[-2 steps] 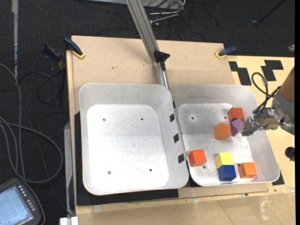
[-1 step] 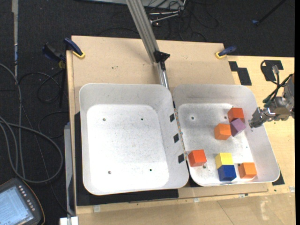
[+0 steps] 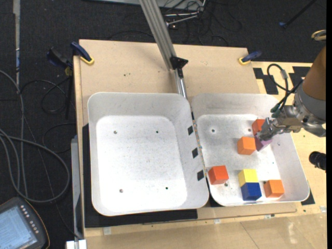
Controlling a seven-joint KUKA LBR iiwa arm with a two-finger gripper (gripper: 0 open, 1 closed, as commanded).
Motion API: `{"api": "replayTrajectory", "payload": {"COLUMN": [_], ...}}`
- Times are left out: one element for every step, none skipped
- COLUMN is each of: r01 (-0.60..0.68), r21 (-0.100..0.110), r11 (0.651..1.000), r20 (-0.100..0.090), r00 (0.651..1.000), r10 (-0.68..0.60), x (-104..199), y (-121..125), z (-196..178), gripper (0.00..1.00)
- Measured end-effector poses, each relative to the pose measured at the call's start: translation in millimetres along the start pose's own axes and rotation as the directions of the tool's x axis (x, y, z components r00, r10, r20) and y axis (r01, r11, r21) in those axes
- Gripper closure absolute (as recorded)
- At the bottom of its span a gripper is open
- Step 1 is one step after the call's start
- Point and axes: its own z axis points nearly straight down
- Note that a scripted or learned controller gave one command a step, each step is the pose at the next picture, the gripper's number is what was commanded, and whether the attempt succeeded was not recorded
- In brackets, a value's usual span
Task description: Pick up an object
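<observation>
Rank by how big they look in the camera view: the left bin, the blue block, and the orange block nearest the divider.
1. Left bin, by far the largest.
2 and 3. Orange block nearest the divider and blue block: they look alike, so I won't rank them.
</observation>
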Motion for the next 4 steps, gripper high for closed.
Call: {"api": "replayTrajectory", "payload": {"r01": [0.000,0.001,0.001,0.000], "r21": [0.001,0.003,0.002,0.005], "r11": [1.000,1.000,1.000,1.000], "r20": [0.000,-0.001,-0.001,0.000], "r00": [1.000,1.000,1.000,1.000], "r10": [0.000,-0.001,-0.001,0.000], "x": [53.9,115.7,176.4,225.7], "y": [15.5,12.6,16.7,10.7], "z": [1.7,3.5,3.3,14.8], "gripper": [1.00,1.00,1.00,1.00]}}
